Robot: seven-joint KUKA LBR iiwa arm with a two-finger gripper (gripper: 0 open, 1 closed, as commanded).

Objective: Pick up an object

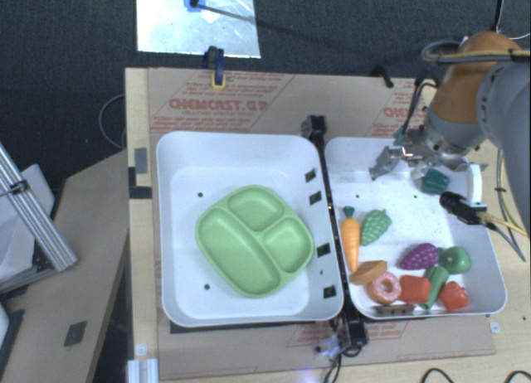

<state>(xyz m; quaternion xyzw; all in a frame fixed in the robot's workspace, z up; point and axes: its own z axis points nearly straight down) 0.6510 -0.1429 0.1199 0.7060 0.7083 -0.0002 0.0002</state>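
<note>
In the right bin (357, 157), toy foods are grouped, including an orange carrot (351, 243); the gripper (388, 163) is seen spread open, holding nothing.

Toy foods lie clustered in right bin (498, 290) near corner: carrot (351, 242), green strawberry (375, 226), grapes (419, 254), donut (385, 288).

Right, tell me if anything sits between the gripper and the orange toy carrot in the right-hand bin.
Nothing visible does. The gripper hangs over the bare upper part of the right white bin, and the orange toy carrot lies below and left of it with open floor between. The green toy strawberry rests close beside the carrot's right, off that line.
</note>
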